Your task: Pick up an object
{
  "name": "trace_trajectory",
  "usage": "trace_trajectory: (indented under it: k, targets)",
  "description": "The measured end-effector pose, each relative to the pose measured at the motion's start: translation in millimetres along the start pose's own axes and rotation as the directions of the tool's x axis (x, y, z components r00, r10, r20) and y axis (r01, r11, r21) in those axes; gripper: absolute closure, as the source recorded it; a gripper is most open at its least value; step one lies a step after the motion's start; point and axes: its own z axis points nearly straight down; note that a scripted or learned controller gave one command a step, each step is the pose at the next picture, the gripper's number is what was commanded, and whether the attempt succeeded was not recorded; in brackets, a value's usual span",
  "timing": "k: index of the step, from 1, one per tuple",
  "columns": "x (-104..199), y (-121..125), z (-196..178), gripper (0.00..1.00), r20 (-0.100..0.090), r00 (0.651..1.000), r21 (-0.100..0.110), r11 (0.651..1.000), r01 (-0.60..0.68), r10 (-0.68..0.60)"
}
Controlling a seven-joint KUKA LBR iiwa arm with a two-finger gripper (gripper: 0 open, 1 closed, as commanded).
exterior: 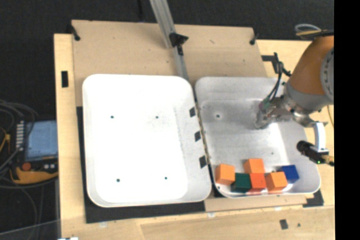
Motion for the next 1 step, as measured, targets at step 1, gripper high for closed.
trace_trajectory:
  k: [1]
  targets:
    - [-6.0, 4.7, -63.8, 1.00, -0.002, 1.000, -0.001, 1.000, 0.005, -0.005]
